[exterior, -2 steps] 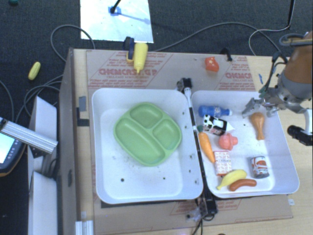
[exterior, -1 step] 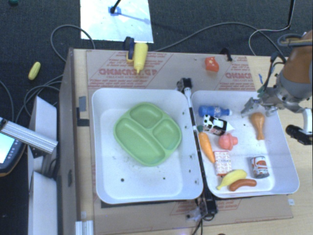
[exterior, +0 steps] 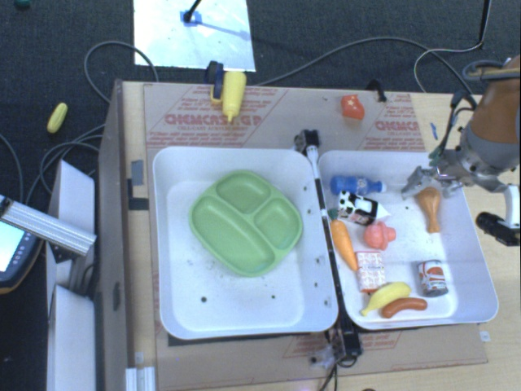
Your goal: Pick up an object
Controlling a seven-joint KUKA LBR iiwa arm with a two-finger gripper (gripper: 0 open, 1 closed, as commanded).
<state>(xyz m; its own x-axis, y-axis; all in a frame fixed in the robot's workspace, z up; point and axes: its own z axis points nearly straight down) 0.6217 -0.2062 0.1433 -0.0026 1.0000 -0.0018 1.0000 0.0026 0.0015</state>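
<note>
My gripper (exterior: 432,182) hangs over the far right part of the right bin (exterior: 480,279), fingers spread open. Just below it lies a tan chicken drumstick (exterior: 431,210), its upper end close between the fingertips; I cannot tell if they touch it. Further left in the same bin are a blue bottle (exterior: 356,185), a black-and-white cow toy (exterior: 358,208), a carrot (exterior: 343,243) and a pink toy (exterior: 378,235). Toward the front lie a red-and-white box (exterior: 369,270), a small can (exterior: 432,278), a banana (exterior: 384,296) and a sausage (exterior: 404,305).
The left bin (exterior: 175,300) holds a green divided plate (exterior: 246,221). Behind the bins on the bench lie a yellow bottle (exterior: 232,93) and a small orange toy (exterior: 352,107). Cables run past the bench's far edge.
</note>
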